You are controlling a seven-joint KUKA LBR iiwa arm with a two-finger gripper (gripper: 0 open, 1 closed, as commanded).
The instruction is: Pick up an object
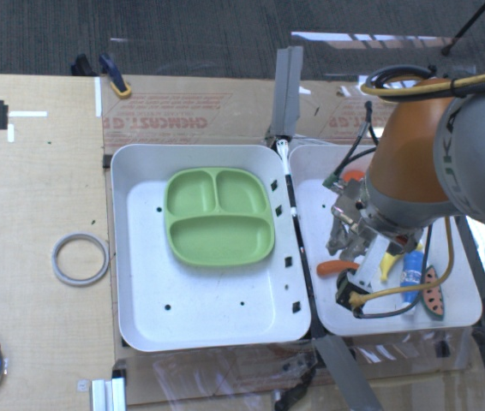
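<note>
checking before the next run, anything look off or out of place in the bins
Nothing looks spilled or broken. The green divided plate lies flat in the left bin. Small items crowd the right bin under the arm, including a watermelon slice toy near its front right corner.

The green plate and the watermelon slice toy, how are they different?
The green plate is much bigger than the watermelon slice. The plate is plain green and split into three sections; the slice is red with dark seeds and a green rind. The plate lies in the left bin; the slice sits in the right bin, near the gripper. Both rest inside white bins.
</note>
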